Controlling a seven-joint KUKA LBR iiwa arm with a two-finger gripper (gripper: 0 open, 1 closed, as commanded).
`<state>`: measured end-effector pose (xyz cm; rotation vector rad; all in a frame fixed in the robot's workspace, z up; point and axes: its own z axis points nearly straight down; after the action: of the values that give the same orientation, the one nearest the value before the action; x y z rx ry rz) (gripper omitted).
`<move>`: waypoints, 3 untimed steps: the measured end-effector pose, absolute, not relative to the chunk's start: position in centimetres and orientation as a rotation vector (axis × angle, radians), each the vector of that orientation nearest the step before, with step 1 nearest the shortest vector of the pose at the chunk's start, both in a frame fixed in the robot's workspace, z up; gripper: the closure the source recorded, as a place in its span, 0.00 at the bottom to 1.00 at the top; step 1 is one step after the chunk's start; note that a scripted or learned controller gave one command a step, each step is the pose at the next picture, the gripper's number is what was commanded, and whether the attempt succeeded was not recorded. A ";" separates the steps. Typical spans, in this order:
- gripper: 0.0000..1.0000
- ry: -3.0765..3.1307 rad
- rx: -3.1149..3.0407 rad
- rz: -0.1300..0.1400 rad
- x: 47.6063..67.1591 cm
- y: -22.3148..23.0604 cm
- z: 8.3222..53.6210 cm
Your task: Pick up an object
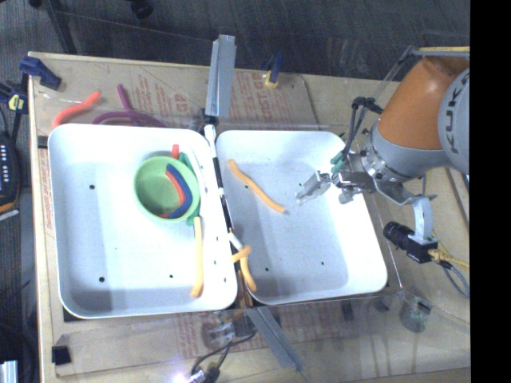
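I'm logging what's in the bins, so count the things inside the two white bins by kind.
Green bowl: 1
Orange strips: 3, one in the right bin, one yellowish in the left bin, one at the right bin's left edge
Pieces in the bowl: unclear
Total: 4 countable

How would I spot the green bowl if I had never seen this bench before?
Start at the left white bin of the two on the bench. Near its upper right part sits the green bowl, round and open side up. It is the only bowl-shaped thing there; the things around it are thin strips, like the yellow strip just below it.
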<state>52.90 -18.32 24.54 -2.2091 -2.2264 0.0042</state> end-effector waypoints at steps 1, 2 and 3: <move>0.00 -2.263 -2.172 0.008 56.4 -13.0 11.0; 0.00 -2.332 -2.100 0.002 61.7 -13.1 9.1; 1.00 -2.333 -2.098 0.004 61.7 -13.1 10.1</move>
<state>61.75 -13.10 10.11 -2.0983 -2.3329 0.0038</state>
